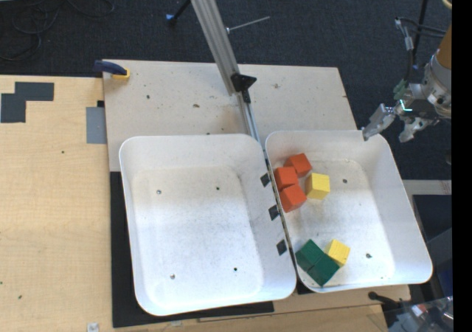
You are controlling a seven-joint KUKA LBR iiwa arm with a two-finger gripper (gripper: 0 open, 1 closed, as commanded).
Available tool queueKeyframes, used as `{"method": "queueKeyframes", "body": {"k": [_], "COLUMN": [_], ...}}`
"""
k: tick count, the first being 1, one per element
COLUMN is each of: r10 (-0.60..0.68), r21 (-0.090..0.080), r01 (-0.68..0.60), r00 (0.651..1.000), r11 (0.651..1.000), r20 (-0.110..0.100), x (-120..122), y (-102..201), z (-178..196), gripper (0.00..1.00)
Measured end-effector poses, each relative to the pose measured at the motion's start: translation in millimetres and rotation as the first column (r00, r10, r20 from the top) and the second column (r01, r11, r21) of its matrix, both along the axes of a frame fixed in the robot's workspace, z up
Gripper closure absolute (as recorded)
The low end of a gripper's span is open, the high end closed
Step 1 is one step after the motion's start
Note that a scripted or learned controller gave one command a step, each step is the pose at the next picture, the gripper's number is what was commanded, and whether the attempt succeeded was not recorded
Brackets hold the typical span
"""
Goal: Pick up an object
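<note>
The right bin (398,198) holds several small blocks. Three orange blocks (290,181) cluster against its left wall, with a yellow block (318,185) just right of them. Near the front, a green block (316,262) lies beside a second yellow block (338,251). My gripper (389,125) hangs at the far right, above and outside the bin's back right corner, well apart from every block. Its two fingers are spread apart with nothing between them.
The left bin (140,175) sits beside the right one, joined by black clips along the shared wall. A slanted aluminium bar (217,35) rises behind the bins. A small blue and yellow clamp (112,68) lies on the board's back left corner.
</note>
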State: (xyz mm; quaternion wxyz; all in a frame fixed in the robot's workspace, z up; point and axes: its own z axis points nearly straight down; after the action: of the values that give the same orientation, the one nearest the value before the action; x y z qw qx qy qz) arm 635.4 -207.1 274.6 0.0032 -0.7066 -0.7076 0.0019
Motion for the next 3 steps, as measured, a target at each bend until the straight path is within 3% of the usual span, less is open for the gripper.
{"method": "queueKeyframes", "body": {"k": [1,3], "r10": [0.004,0.001], "r21": [-0.002,0.0], "r01": [-0.004,-0.001], "r00": [1.0,1.0], "r11": [1.0,1.0], "r20": [0.004,0.001], "x": [0.9,-3.8], "y": [0.6,9.2], "z": [2.9,-87.2], "gripper": [0.0,0.0]}}
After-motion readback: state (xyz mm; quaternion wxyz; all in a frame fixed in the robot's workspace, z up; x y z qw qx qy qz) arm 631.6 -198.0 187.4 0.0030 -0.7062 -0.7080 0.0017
